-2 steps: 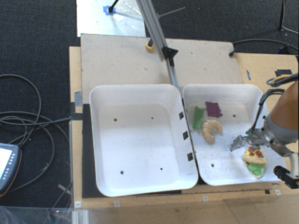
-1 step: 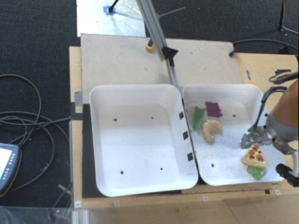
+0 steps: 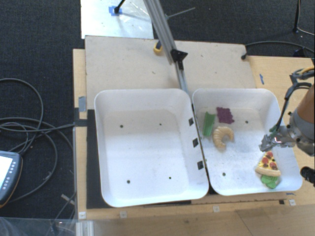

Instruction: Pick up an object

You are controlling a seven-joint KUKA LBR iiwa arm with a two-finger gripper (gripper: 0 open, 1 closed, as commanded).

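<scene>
Grey arm's jaws [image 3: 269, 142] hover over the right bin [image 3: 246, 98]; spread cannot be told. Pizza slice toy [image 3: 267, 164] just below them, croissant [image 3: 223, 136] farther left.

Pizza slice toy [image 3: 267, 163], croissant [image 3: 223, 136], green piece [image 3: 209, 123], purple piece [image 3: 225, 114], right bin [image 3: 246, 98]
</scene>
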